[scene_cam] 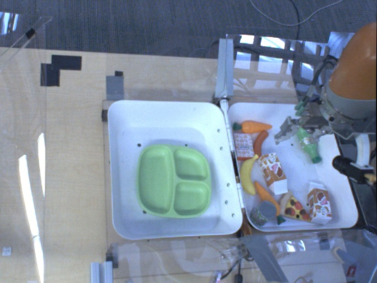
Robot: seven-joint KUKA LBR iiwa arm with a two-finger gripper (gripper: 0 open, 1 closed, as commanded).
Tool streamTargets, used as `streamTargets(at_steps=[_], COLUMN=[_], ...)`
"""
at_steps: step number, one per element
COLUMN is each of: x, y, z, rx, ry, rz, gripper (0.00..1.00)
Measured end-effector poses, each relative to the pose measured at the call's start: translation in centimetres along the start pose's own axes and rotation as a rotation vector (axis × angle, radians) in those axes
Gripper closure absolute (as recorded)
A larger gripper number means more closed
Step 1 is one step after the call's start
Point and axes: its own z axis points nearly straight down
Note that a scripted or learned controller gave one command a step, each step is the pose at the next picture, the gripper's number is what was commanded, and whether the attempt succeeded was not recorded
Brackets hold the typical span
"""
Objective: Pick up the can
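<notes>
Red-and-white labelled small can point(243, 142) lies on its side in the right white bin point(347, 220), against the left wall, between the orange carrot point(255, 126) and the yellow banana point(247, 173). Its long axis appears to run near-to-far in view; which end is the top is unclear. Gripper point(300, 127) hovers well right of it, above a green bottle point(310, 148); whether it is spread cannot be told. Advice: travel left, align the jaws across the can's narrow width, and descend clear of the carrot.

Arm point(356, 69) comes in from the right edge, orange band up top, grey wrist section below it, angled down-left. Gripper point(300, 130) sits low at the end of the wrist, metal linkage splayed toward the left. Finger state not readable from this angle.
</notes>
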Motion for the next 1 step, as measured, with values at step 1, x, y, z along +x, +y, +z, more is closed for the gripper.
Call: streamTargets(at_steps=[1], x=[-2.19], y=[-1.15], z=[10.77], rx=[-0.002], ry=[0.001], rz=[-0.029], gripper=[0.0])
